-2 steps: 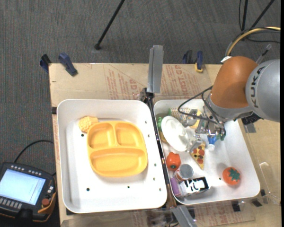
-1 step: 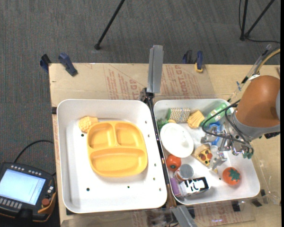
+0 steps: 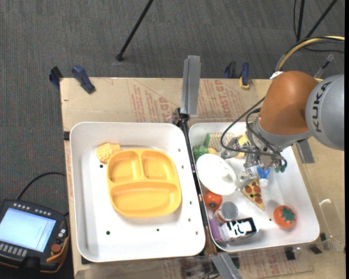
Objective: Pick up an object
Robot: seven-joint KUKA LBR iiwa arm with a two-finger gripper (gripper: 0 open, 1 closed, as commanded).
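Note:
My gripper [image 3: 253,170] hangs low in the right bin [image 3: 310,214], under the orange wrist band. It is just above a toy pizza slice [image 3: 255,194] and beside a white plate [image 3: 216,174]. A small blue piece [image 3: 263,181] shows right at its tip, and whether that piece is held is unclear. Around it lie a red tomato [image 3: 213,200], an orange fruit with a green top [image 3: 284,215], a grey can [image 3: 228,210], a black-and-white box [image 3: 239,228], a green vegetable [image 3: 200,151], a corn cob [image 3: 216,139] and a yellow piece [image 3: 242,142].
The left bin [image 3: 81,214] holds a yellow divided tray [image 3: 143,182] and a small yellow waffle-like piece [image 3: 107,151] at its upper left. A grey upright post [image 3: 191,92] stands between the bins at the back. A teach pendant [image 3: 24,231] lies on the floor at the lower left.

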